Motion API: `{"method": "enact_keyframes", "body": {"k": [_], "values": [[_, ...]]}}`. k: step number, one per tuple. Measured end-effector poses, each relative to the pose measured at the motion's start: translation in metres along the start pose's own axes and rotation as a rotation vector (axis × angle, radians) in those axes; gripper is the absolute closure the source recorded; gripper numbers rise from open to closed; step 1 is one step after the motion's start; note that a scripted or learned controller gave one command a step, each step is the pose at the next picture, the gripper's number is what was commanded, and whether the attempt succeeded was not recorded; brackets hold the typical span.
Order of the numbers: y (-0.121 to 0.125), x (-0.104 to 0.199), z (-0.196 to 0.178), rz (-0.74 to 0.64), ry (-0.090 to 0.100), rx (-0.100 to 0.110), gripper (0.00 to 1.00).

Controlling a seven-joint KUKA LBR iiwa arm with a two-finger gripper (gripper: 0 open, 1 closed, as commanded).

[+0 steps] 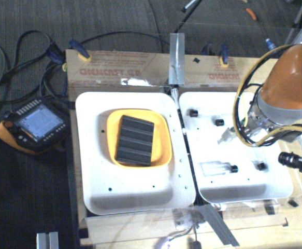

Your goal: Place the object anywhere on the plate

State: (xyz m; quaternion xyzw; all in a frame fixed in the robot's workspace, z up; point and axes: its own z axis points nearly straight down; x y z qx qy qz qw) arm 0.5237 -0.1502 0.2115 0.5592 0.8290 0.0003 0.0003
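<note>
A yellow square plate sits in the middle of the left white bin. A dark grey ribbed rectangular block lies flat on the plate, slightly tilted and inside its rim. The arm's orange band and grey wrist hang over the right side of the right bin. My gripper is below the wrist, among looped cables and well apart from the plate and the block. The wrist and cables cover most of it.
Several small black pieces lie in the right bin, among them one near the divider and one near the front. A clear plastic piece lies at the front. A handheld controller sits left of the bench.
</note>
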Motion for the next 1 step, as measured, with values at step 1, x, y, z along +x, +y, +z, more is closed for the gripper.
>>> {"method": "enact_keyframes", "body": {"k": [1], "values": [[-0.0001,0.0000,0.0000,0.000,0.000,0.000,0.00]]}}
